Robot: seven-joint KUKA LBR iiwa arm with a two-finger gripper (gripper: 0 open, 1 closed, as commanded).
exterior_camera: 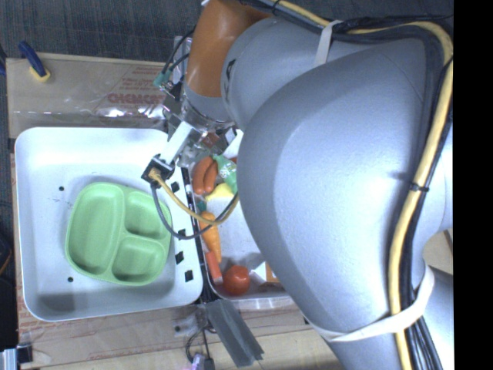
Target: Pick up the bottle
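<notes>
The claw is held just above a heap of small things. No bottle can be made out there. The claw's state cannot be told. The bin is mostly hidden by the arm.

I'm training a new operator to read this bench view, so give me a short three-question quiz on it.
1. True or false: the pale green divided plastic plate lies in the white bin at the view's left.
2. The round red toy tomato lies: A) on the plate; B) in the white bin at the view's right; C) on the bare bench.
3. How many compartments does the plate have?
Key: 1 true; 2 B; 3 three.
</notes>
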